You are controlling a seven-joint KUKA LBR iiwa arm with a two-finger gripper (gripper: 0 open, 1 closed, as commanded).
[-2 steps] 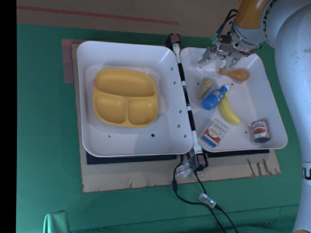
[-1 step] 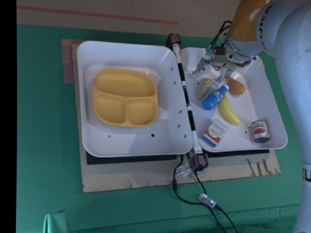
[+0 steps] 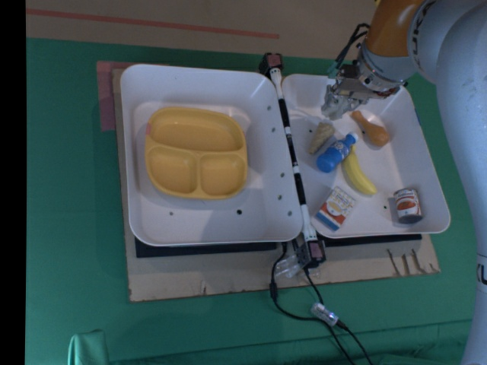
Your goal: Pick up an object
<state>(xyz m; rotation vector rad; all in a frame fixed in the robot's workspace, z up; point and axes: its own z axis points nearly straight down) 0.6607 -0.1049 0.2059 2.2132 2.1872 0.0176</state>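
My gripper (image 3: 332,110) hangs over the far part of the right bin (image 3: 426,166), just above and left of an orange-brown drumstick (image 3: 370,128). Nothing shows between its fingers. Below it lie a tan ice cream cone (image 3: 321,136), a blue bottle (image 3: 335,153) and a yellow banana (image 3: 357,172). A small carton (image 3: 336,207) and a can (image 3: 407,204) rest near the bin's front edge.
The left bin (image 3: 259,204) holds a yellow divided plate (image 3: 196,152). A black-and-white bar (image 3: 293,162) runs between the two bins. Cables (image 3: 304,299) trail over the green cloth in front.
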